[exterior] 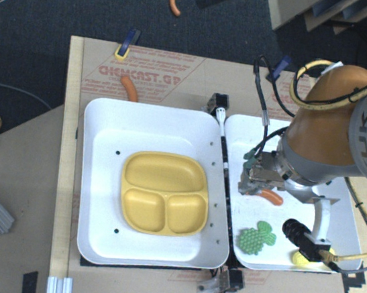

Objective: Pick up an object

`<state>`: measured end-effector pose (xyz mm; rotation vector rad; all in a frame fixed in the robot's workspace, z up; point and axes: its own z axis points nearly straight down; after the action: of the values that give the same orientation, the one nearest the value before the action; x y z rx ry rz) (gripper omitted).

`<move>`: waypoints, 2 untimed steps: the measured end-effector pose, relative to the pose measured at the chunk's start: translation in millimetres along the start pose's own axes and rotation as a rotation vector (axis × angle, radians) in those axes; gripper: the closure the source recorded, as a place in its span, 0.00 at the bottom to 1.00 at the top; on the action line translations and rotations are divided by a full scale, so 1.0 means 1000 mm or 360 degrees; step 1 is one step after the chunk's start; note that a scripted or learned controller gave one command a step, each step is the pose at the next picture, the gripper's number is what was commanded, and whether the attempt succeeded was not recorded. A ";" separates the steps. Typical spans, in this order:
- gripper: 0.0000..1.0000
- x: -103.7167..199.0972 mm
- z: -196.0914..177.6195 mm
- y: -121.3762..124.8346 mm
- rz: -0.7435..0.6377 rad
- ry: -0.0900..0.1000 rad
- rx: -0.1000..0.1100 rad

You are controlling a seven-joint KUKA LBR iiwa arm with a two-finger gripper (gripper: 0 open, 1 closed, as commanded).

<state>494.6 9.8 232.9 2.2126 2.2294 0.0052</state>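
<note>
1. Orange sausage (271,197) lies in the right bin (349,220), near its left wall, just beside the pincer (255,179).
2. Pincer state: cannot tell, wrist blocks it.
3. Risk: offset descent nudges sausage aside; grab fails.

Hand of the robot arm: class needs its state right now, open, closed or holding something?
Hand: cannot be told; it sits low over the right bin, beside the orange sausage-shaped piece.
</note>
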 end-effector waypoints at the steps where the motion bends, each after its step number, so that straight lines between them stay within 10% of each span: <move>1: 1.00 -0.007 0.018 -0.008 0.0013 -0.0002 0.0012; 2: 1.00 -0.007 0.015 0.004 0.0011 -0.0004 0.0001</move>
<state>499.1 2.5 218.3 2.2193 2.2205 0.0019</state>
